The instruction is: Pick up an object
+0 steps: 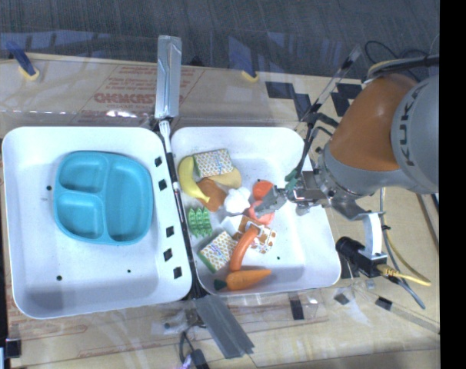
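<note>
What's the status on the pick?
Tool low over right bin, grip unclear. Toys piled beneath: banana, carrot. Blue tray in left bin.

We see the left bin (18, 229) open around its blue tray (104, 196). The right bin (314, 252) is crowded at its left and middle with toys; its right part lies bare, under the arm (371, 137).
</note>
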You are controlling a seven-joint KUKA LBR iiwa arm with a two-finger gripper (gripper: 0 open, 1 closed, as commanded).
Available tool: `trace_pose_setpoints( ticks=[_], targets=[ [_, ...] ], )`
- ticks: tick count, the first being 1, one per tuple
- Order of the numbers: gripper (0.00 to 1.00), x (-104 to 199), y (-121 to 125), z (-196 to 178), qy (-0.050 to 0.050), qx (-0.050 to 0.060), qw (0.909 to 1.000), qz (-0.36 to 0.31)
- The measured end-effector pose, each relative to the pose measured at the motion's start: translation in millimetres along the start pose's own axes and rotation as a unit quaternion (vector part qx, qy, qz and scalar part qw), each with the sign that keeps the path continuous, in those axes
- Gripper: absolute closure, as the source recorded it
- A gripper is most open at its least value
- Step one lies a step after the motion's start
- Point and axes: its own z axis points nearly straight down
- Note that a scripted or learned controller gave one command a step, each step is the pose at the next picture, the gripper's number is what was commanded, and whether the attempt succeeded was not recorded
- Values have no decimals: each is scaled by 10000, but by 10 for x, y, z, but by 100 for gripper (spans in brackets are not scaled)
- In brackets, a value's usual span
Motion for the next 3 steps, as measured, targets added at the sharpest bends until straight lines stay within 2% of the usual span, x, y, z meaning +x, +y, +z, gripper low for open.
trace_pose_setpoints(
  ticks=[1,2,3],
  targets=[
    [0,-160,105,991,6,-38,9963,857],
    [0,-69,72,1122,-16,-161,9942,1065],
    [0,127,306,1050,-34,-96,9999,16]
  ],
)
